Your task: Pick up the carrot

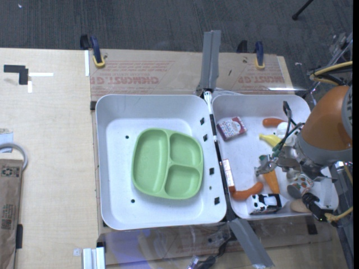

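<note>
Carrot [271, 181]: short orange wedge on the floor of the right bin [253, 98], lying directly under the pincer [268, 165], tip-to-tip with it or very nearly. Cannot tell whether the pincer is open, closed, or has any grip; its end is a dark tangle against the carrot's upper end.

Risks, as I judge them:
- Crowding. An orange-red sausage-shaped piece [247, 193] lies just beyond the carrot, down and to the pincer's left side in view; a black-and-white toy [265, 204] sits just past that. A closing grab could catch or shove either one.
- Colour mix-up. A second orange piece [274, 122] lies farther off, above the pincer, past a yellow item [270, 140]. A program could mistake it for the target.
- A tapered wedge gripped at one end may squirt out or hang and drop on the lift.

Arm [332, 125]: reaches in from the right, orange band high, wrist bent down and leftward, pincer low in the bin.

Farther out: red packet [231, 128], well apart; green divided plate [167, 163] in the left bin [112, 167], well clear.
</note>
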You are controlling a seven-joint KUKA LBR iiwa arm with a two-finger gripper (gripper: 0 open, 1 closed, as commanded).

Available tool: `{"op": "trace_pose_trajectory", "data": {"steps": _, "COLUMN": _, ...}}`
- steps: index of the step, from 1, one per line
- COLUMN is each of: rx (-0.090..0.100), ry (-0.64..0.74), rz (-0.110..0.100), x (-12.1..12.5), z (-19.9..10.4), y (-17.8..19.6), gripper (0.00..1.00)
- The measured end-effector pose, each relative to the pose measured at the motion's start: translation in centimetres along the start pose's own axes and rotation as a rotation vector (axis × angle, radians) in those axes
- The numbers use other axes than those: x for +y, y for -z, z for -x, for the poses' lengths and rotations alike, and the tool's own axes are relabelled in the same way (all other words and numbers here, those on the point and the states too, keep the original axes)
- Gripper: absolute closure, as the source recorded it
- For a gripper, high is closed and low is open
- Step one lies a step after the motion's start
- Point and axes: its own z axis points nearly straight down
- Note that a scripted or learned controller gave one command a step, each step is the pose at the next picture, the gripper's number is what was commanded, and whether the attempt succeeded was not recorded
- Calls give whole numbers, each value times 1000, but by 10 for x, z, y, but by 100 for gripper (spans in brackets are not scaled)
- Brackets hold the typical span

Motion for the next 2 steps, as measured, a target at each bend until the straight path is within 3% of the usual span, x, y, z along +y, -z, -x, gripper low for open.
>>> {"op": "trace_pose_trajectory", "data": {"steps": 1, "rx": 0, "ry": -5, "rz": -1, "x": 0, "z": 1, "y": 9, "gripper": 100}}
{"op": "trace_pose_trajectory", "data": {"steps": 2, "rx": -1, "ry": 133, "rz": 2, "x": -26, "z": -19, "y": 99, "gripper": 100}}
